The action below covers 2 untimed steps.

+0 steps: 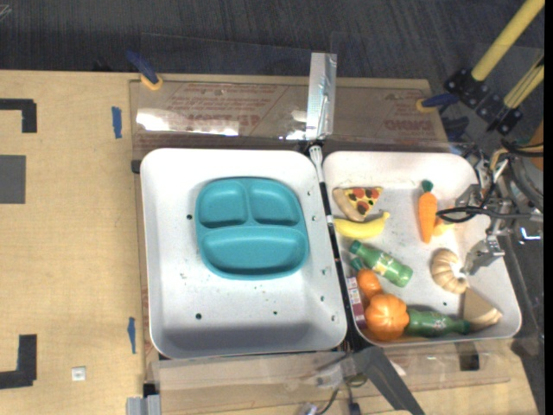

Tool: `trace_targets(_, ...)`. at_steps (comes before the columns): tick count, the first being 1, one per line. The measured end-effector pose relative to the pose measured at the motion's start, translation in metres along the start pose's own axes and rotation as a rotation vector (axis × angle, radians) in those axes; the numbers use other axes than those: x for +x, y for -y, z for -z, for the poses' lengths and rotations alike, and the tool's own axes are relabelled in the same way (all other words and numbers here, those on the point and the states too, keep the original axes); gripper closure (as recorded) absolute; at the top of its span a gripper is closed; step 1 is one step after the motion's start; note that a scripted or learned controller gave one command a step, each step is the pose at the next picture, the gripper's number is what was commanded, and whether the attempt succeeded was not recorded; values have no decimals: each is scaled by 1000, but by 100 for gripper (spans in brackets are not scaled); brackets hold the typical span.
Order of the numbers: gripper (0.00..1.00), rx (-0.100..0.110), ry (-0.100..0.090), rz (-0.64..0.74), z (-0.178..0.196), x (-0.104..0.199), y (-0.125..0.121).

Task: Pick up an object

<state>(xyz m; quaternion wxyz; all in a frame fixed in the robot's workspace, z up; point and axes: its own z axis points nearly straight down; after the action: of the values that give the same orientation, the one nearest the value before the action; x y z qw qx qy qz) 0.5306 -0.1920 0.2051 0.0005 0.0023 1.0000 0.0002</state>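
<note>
Metal gripper [477,262] hangs just right of the croissant [447,268], finger state untellable, so I judge it should centre over the pastry before closing.

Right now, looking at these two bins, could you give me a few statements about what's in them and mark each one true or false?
1. The teal divided plate lies in the left bin. True.
2. The carrot lies on the teal plate. False: it lies in the right bin.
3. The banana lies just below the pizza slice. True.
4. The green bottle stands upright. False: it lies on its side.
5. The croissant is near the gripper. True.
</note>
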Motion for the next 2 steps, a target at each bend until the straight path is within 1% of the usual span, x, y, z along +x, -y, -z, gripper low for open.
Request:
trace_targets(1, 0, 5, 11, 118, -108, 42, 11)
trace_targets(2, 0, 4, 11, 147, -32, -36, 29)
